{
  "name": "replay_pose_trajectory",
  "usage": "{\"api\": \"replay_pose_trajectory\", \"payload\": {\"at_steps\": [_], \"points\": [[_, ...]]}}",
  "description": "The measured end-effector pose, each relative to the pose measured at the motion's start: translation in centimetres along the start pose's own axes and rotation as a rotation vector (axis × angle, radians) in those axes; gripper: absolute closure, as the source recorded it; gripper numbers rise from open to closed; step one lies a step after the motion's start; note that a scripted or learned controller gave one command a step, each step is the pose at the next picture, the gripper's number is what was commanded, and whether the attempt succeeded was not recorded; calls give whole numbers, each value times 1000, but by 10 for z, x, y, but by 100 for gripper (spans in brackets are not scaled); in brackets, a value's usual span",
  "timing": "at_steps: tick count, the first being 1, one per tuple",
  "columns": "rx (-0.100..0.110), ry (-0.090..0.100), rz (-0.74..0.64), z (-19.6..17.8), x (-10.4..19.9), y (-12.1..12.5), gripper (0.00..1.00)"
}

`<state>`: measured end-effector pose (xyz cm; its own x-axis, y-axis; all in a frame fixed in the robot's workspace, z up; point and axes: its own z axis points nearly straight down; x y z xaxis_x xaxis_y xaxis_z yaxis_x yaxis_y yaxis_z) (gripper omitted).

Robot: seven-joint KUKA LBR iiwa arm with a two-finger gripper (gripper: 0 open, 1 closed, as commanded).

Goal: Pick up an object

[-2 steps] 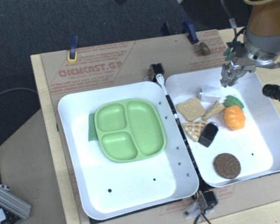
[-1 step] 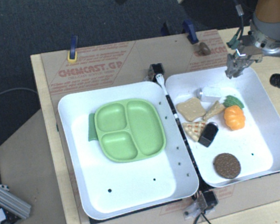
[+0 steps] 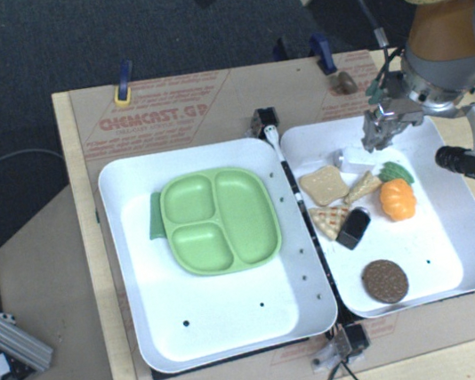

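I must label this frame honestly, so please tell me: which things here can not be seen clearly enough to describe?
- Gripper, camera view: small and dark against the right bin; open or shut is unreadable.
- Green item: mostly hidden beneath the green tray; what it is stays unclear.
- Small white piece near the gripper: too small to identify.
- Arm: cut off by the right edge.

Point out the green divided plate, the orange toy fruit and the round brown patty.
green divided plate (image 3: 221,220), camera view, on the ridge where its three compartments meet.
orange toy fruit (image 3: 397,200), camera view, middle of its orange body.
round brown patty (image 3: 385,281), camera view, centre of its top face.
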<state>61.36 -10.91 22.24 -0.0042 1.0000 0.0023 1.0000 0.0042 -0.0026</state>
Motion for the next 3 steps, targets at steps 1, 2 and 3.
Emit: {"api": "replay_pose_trajectory", "payload": {"at_steps": [1, 2, 3], "points": [[2, 0, 1, 10, 40, -35, 100], [3, 0, 1, 11, 81, -77, 100], [1, 1, -1, -6, 127, -110, 100]]}}
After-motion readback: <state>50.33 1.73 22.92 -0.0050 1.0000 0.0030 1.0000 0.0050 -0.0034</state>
